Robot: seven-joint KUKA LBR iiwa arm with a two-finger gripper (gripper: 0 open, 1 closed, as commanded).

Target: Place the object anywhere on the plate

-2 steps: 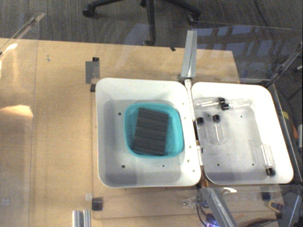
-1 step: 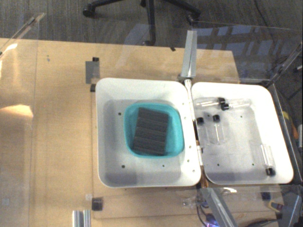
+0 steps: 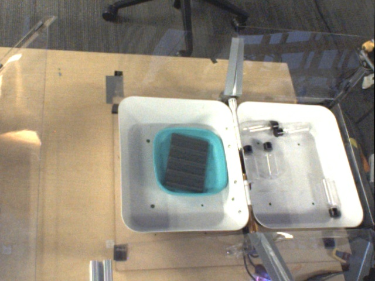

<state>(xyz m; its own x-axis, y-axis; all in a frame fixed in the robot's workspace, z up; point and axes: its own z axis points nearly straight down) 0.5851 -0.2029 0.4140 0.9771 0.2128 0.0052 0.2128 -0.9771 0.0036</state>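
Dark ribbed block (image 3: 187,163) is lying flat on the teal plate (image 3: 220,168) in the left bin (image 3: 132,174). Clear tubes (image 3: 270,129) are sitting scattered in the right bin (image 3: 345,157)

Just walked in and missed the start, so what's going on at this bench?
Nothing is being handled right now. A dark grey ridged block lies on the teal plate in the left bin, so the placing looks done. The right bin holds a few clear tubes with black caps.
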